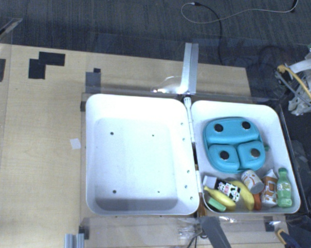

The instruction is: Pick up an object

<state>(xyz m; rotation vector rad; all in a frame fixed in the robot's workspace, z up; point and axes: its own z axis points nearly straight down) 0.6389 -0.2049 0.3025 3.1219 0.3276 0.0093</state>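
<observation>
- Objects to choose from all lie in the right bin [275, 120]: a large turquoise three-compartment tray [233, 143] fills its upper half, and a crowd of small items is packed along the lower edge.
- That crowd, from left to right: a yellow banana [220, 194] with a green piece [217, 202] under it, a small black-and-white box [228, 189], a second banana [245, 193], a pale can [251, 180] on its side, a white-and-orange carton [269, 188], and a green bottle [283, 189] lying near the right wall.
- The left bin [136, 155] is the natural place to drop whatever is lifted.
- Doing the step well, as I judge it: pick a thing with free space on two opposite sides. The green bottle, at the end of the row, looks the easiest to straddle; the items in the middle touch one another, so closing there risks catching two or none.
- The turquoise tray looks too wide and flat for a two-finger grasp, except perhaps at its rim.
- Descend straight down, with the closing direction across the bottle's narrow width, keeping off the bin wall just beside it.
- The hand: at the far right edge, well apart from the surface, a pale cabled mechanism [302, 83] is in view, but I cannot tell whether that is the hand, nor its state. Nothing is being held or touched in the bins.
</observation>
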